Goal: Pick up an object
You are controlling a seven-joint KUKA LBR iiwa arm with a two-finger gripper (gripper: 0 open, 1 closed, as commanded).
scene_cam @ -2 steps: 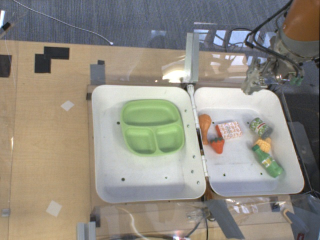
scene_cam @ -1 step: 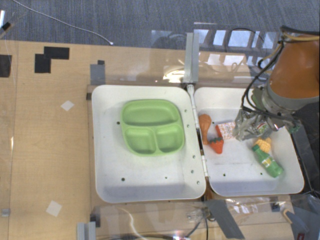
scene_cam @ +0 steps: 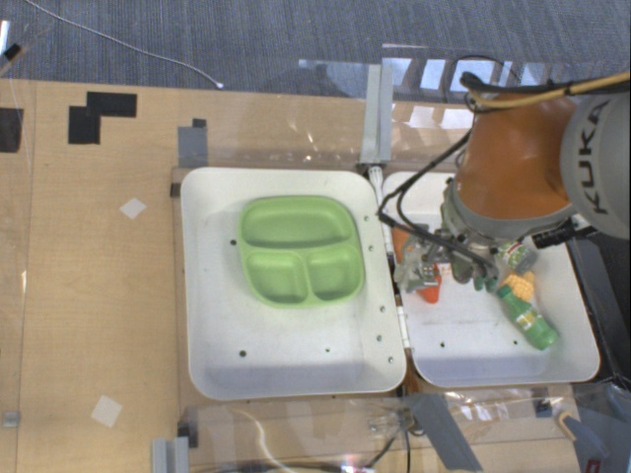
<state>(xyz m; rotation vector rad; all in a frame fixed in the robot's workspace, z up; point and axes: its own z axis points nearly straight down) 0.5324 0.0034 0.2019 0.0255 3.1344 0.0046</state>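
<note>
A green divided plate (scene_cam: pixel 299 250) lies in the left bin (scene_cam: pixel 217 343). In the right bin (scene_cam: pixel 493 353) a green bottle with a yellow label (scene_cam: pixel 527 315) lies at the right side, and a small red and orange object (scene_cam: pixel 428 289) sits near the bin's left wall. My gripper (scene_cam: pixel 426 269) hangs low over the right bin's left part, right above the red object, under the arm's orange band (scene_cam: pixel 513 161). Cables and the wrist hide much of what is beneath it.
The wall between the two bins (scene_cam: pixel 392 294) runs just left of the gripper. Clear plastic panels (scene_cam: pixel 375 116) stand behind the bins. Black cables (scene_cam: pixel 424 180) loop from the wrist. Bare bin floor (scene_cam: pixel 473 338) lies in front of the gripper.
</note>
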